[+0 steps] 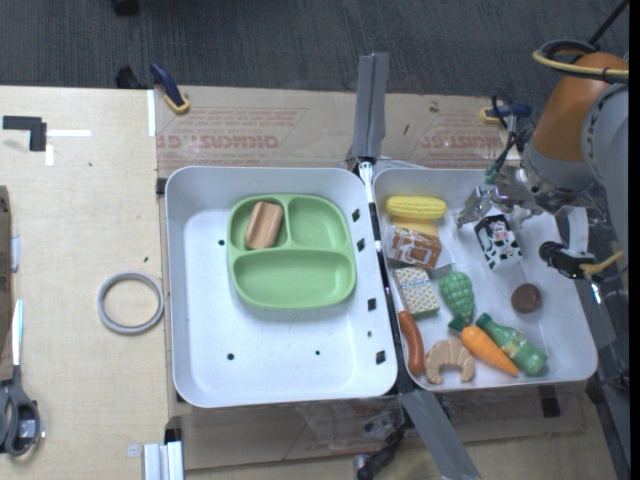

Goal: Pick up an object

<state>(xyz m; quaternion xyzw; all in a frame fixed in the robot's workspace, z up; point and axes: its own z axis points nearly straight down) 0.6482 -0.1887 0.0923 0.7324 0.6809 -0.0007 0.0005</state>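
Observation:
My gripper (pixel 482 208) hangs over the upper middle of the right bin (pixel 560 363), at the end of the grey arm with the orange band. Just below and right of it sits a small black-and-white toy (pixel 498 241); I cannot tell whether the two touch. In the same bin lie a yellow corn cob (pixel 415 207), a brown snack packet (pixel 413 247), a checkered cracker (pixel 416 291), a green bunch (pixel 457 293), a red sausage (pixel 409 340), a croissant (pixel 449 361), a carrot (pixel 488 349), a green bottle (pixel 518 345) and a brown round piece (pixel 526 296).
The left bin (pixel 200 348) holds a green divided plate (pixel 292 278) with a tan bread roll (pixel 263 224) in its upper left compartment. A grey divider bar (pixel 368 118) stands between the bins. On the bench to the left lie a grey ring (pixel 130 301) and scissors (pixel 18 413).

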